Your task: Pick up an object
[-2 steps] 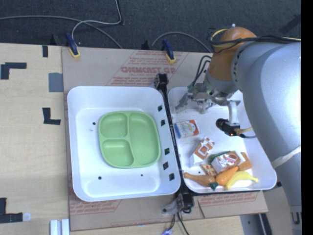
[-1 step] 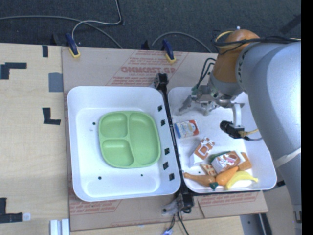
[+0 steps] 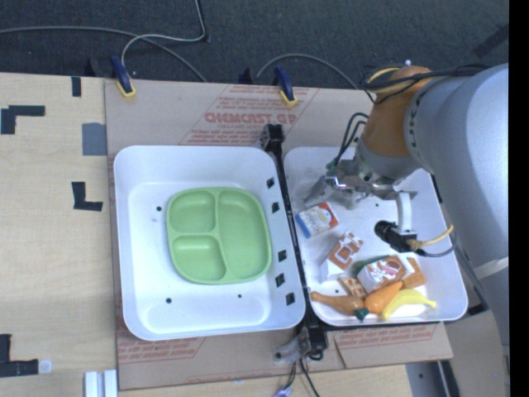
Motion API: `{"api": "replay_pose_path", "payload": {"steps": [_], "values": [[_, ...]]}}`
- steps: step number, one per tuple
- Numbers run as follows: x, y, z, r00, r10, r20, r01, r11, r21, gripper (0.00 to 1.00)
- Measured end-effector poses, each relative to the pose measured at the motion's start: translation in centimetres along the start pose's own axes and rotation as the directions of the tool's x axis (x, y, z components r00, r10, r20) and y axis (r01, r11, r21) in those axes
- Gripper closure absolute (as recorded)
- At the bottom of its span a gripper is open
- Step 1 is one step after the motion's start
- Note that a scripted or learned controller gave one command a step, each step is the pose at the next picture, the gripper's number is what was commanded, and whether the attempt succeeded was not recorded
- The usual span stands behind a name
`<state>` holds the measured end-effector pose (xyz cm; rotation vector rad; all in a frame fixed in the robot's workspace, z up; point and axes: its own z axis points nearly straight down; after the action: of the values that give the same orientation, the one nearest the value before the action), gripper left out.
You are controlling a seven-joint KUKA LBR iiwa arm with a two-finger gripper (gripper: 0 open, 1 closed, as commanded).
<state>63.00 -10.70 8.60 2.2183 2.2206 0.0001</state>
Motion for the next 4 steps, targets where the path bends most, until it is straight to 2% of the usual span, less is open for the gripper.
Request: {"api": "replay_pose_path", "payload": {"steps": [1,2,3,4], "values": [[0.7,-6.9,0.0,1.000,0.001,-0.001,-0.001,1.000,-0.001,0.00],[-0.9,-11.0,-0.1,1.000,0.001,0.000,-0.001,1.000,-0.004,0.00],[-0.9,-10.8,-1.1,1.000,0.001,0.001,-0.001,1.000,-0.007,1.00],[-0.9,-10.8,-1.1,1.000,0.001,0.001,-0.001,1.000,-0.007,0.00]]}}
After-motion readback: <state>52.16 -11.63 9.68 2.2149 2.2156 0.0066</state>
